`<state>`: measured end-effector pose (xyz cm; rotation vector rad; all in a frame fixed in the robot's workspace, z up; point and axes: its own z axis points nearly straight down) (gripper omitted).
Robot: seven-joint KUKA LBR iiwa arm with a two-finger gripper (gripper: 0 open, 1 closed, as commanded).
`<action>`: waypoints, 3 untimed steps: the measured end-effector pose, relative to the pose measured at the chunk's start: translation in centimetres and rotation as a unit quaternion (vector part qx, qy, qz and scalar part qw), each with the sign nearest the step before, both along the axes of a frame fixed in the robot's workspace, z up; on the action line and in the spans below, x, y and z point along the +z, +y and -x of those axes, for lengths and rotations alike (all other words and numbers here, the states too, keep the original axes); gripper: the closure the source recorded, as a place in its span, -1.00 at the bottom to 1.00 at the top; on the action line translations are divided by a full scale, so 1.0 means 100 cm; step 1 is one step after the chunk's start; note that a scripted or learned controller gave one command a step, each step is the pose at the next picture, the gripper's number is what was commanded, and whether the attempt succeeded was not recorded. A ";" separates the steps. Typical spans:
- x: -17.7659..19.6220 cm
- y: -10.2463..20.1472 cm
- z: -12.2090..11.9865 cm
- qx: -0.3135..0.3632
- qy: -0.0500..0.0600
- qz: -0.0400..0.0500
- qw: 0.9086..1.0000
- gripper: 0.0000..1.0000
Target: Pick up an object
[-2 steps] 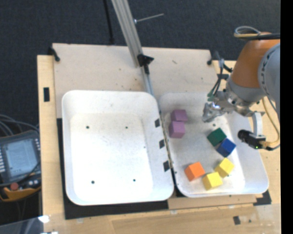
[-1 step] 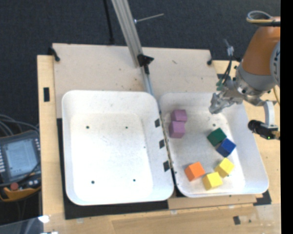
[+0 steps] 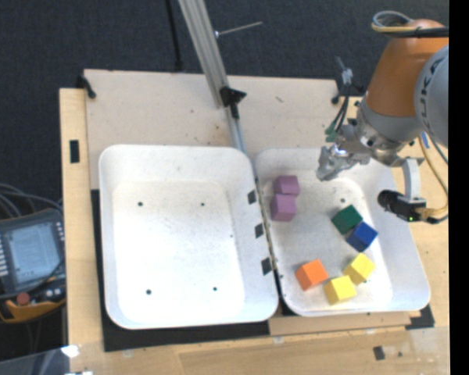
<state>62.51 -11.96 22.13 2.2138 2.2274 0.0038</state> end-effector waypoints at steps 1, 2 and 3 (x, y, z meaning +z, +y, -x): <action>0.013 0.054 0.011 0.001 0.001 -0.001 1.000 1.00; 0.023 0.103 0.012 0.001 0.000 0.000 1.000 1.00; 0.031 0.152 0.020 0.001 0.000 0.000 1.000 1.00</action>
